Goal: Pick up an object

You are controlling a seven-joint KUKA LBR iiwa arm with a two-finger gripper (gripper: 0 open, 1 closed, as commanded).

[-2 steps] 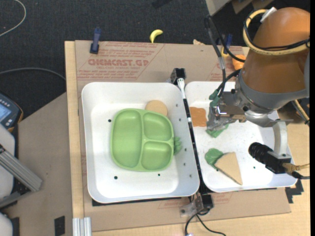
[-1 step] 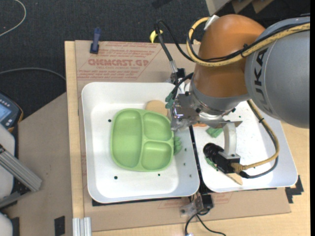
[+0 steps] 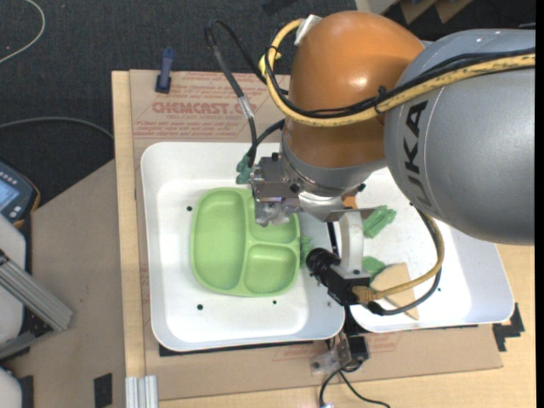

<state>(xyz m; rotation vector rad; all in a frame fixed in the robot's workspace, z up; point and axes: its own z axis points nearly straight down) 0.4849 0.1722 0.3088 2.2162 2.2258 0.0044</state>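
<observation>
Camera view: jaws' state unclear, arm [image 3: 357, 134] over green tray's [image 3: 229, 245] right edge.

I read the green divided tray [image 3: 242, 249] as smooth matt plastic. Left bin [image 3: 170, 228]: white plastic, slight sheen. Arm's orange band [image 3: 344, 58] glossy; grey casing [image 3: 476, 126] satin, smooth. Desk [image 3: 187, 109] topped with matt brown printed cardboard. Cables [image 3: 234, 75] rubbery black.

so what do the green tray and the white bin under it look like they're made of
Green divided tray: likely moulded plastic with a smooth satin finish, judging by its uniform pale green colour, rounded compartments and soft highlights.
White bin: probably thin plastic too, smooth and slightly glossy, with rounded corners and a raised rim; coated metal cannot be ruled out.
</observation>
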